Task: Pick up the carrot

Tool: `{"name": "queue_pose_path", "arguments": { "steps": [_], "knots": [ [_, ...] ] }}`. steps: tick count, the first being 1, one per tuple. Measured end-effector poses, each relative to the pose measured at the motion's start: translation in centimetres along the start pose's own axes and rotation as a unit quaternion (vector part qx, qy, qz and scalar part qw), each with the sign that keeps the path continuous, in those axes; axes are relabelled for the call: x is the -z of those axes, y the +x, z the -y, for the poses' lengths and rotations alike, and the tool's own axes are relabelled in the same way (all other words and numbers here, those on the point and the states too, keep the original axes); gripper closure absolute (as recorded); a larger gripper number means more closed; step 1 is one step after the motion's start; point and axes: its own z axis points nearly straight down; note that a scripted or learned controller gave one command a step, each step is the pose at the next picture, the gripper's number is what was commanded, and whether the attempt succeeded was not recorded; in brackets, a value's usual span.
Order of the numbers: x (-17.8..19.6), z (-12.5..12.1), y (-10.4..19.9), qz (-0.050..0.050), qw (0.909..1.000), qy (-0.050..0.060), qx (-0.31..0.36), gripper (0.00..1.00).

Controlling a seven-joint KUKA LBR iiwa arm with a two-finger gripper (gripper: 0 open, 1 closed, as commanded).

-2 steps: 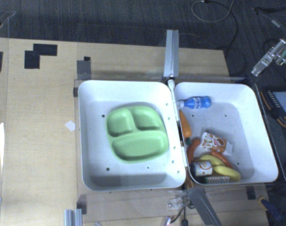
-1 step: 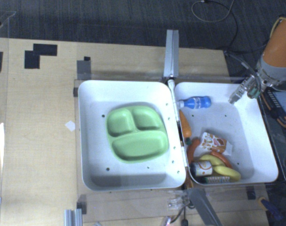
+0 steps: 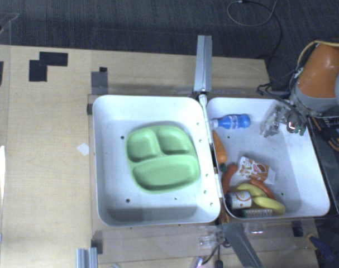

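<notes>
1. One arm [image 3: 325, 74] reaches in from your right, its orange band above the right bin's [image 3: 317, 175] far corner.
2. Your gripper [image 3: 281, 121] hangs over bare bin floor, fingers apart, holding nothing.
3. Your carrot [image 3: 218, 147] lies along that bin's left wall, below the blue bottle [image 3: 232, 121], well apart from the gripper.

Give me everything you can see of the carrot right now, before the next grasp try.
The carrot is a slim orange piece with a smooth, toy-like look, lying flat in the right bin, lengthwise against its left wall beside the divider. Its upper end sits just below the blue bottle; its lower end reaches a dark green item, perhaps its leafy top. The gripper hangs apart from it, toward the bin's far right.
</notes>
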Motion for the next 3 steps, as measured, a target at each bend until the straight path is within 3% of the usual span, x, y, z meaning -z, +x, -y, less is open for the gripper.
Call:
{"name": "queue_pose_path", "arguments": {
  "steps": [1, 2, 3],
  "knots": [
    [0.2, -0.3, -0.7, 0.002, 0.9910, 0.000, 0.134, 1.00],
    [0.7, -0.6, -1.5, 0.002, 0.9495, 0.000, 0.314, 1.00],
    [0.3, -0.7, -1.9, 0.003, 0.8952, 0.000, 0.446, 1.00]
  ]
}}
